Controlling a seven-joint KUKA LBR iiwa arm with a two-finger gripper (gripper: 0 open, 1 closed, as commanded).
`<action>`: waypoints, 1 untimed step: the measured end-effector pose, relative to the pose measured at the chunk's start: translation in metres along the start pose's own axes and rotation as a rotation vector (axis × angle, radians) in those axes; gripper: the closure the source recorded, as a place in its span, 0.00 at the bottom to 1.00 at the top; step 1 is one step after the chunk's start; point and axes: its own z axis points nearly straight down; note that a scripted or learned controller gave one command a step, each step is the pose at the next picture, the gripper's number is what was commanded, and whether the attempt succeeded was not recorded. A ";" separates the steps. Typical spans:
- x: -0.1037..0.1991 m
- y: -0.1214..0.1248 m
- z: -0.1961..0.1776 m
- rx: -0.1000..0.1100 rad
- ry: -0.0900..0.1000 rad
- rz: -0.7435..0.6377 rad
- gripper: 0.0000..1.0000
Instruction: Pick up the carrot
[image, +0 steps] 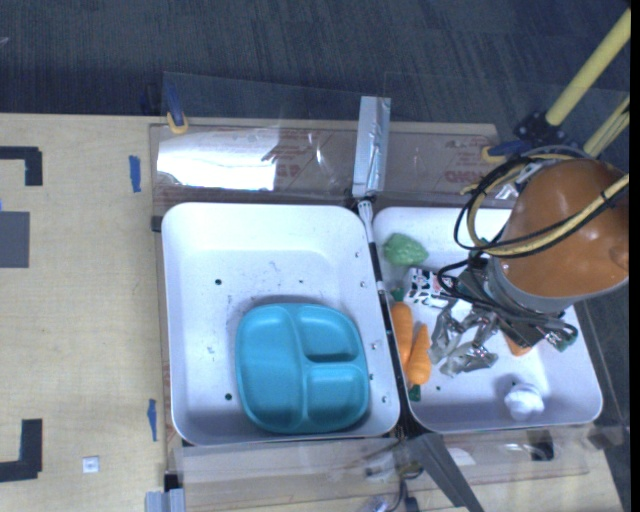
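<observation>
Two orange carrots (411, 343) lie side by side along the left wall of the right bin (570, 395), their tips pointing toward the front. My gripper (462, 347) hangs just to their right, low over the bin floor, under the orange wrist band (566, 230). Its metal fingers (447, 341) stand open, the nearest one close beside the right carrot. Nothing sits between them.
A green leafy item (405, 249) and a black-and-white spotted item (427, 287) lie behind the carrots. A white object (523, 399) sits at the bin's front right, and an orange-red piece (520, 346) peeks from under the wrist. The left bin (200, 250) holds a blue divided tray (300, 368).
</observation>
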 end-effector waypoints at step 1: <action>-0.028 0.042 0.000 -0.002 0.002 -0.108 1.00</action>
